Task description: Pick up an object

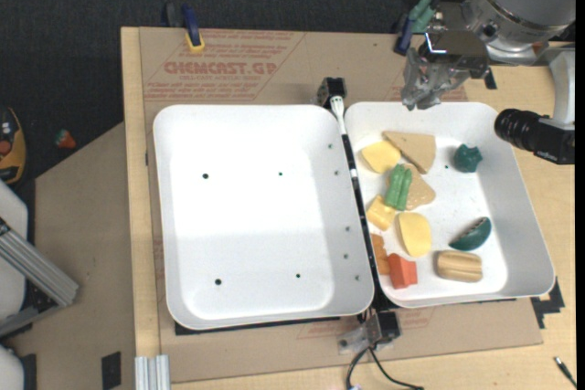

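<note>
The end effector (426, 96) hangs over the far rim of the right bin (530, 224), and from this angle I cannot tell whether it is open or closed; nothing can be seen gripped in it. Everything it could pick lies on the near side of it — toward the viewer and down into that bin. Closest is the tan wedge (411, 148), just below it and barely to one side, with its long edge running slantwise across the bin. Touching that wedge on the left is a yellow piece (380, 156), and just nearer again stands the green piece (398, 186), its long axis pointing nearly straight away from the end effector. The dark teal lump (467, 159) sits alone off to the right of that cluster, apart from its neighbours, so I judge it the cleaner target even though it is a little farther. The tan roll (458, 266), the red block (402, 270) and the green-edged slice (472, 235) lie well away at the near end. The left bin (183, 160) lies off to the left on the bench (228, 59). My reading is that the coming move is a short reach toward the viewer and then down — not sideways.
</note>
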Motion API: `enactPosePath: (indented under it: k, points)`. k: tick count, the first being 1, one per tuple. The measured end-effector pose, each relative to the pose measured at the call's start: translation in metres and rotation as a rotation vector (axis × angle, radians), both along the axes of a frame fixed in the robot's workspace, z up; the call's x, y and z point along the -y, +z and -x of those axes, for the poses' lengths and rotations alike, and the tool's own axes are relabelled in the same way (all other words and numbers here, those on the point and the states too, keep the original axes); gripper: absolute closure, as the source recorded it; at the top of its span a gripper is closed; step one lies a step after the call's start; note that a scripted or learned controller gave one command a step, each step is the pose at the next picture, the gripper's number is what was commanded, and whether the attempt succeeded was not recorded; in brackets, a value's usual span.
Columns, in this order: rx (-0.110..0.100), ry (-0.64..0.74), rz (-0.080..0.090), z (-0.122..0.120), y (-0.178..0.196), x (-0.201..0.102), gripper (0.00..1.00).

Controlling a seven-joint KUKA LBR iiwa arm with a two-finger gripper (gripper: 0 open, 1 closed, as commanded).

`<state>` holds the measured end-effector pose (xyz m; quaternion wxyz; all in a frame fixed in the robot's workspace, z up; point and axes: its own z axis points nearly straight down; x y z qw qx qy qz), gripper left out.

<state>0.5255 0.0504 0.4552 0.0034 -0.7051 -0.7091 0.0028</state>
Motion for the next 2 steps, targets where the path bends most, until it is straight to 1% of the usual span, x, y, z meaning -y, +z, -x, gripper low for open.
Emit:
enactPosePath:
  k: [1,2]
  points:
    - [0.019,0.001,-0.003,0.022,0.085,-0.057,1.00]
    - [-0.003,0.004,0.003,0.049,-0.021,-0.129,1.00]
